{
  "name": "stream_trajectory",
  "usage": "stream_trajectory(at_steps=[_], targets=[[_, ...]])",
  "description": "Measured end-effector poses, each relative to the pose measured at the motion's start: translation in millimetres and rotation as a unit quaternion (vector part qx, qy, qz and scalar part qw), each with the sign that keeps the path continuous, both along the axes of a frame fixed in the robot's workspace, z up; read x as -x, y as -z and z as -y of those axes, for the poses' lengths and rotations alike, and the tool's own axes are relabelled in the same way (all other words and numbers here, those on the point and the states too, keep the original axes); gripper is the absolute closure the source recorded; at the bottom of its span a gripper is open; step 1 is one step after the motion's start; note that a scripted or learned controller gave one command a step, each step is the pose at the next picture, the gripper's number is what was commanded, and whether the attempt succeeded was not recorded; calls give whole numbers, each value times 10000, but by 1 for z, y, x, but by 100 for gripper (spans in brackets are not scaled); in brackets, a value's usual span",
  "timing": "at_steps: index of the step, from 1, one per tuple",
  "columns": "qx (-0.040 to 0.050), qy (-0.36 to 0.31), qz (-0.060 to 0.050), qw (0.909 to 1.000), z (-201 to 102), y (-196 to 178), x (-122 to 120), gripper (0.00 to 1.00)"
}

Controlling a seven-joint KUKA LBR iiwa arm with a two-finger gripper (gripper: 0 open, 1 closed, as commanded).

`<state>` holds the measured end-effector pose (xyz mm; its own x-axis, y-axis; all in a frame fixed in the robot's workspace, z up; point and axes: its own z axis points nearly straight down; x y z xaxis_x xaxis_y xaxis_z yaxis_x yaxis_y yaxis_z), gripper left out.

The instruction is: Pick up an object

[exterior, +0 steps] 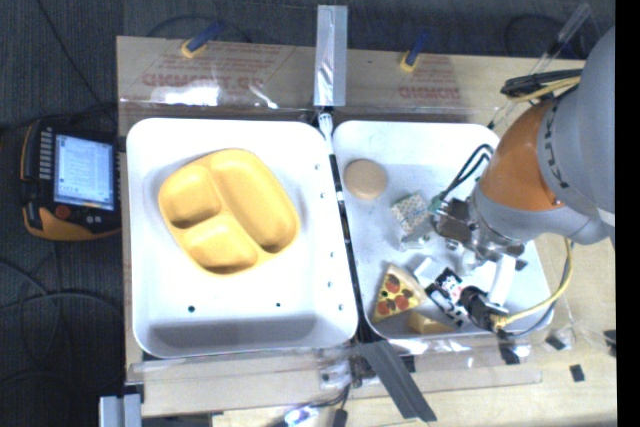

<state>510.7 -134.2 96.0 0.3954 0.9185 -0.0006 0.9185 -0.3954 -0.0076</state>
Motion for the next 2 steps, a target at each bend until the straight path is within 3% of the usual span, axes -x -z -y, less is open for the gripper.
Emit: stream_trajectory(at_steps=[1, 2], targets=[[41, 1089, 6, 9940, 32, -65, -109, 0], [18, 1395, 114, 9902, -27, -3, -46, 0]])
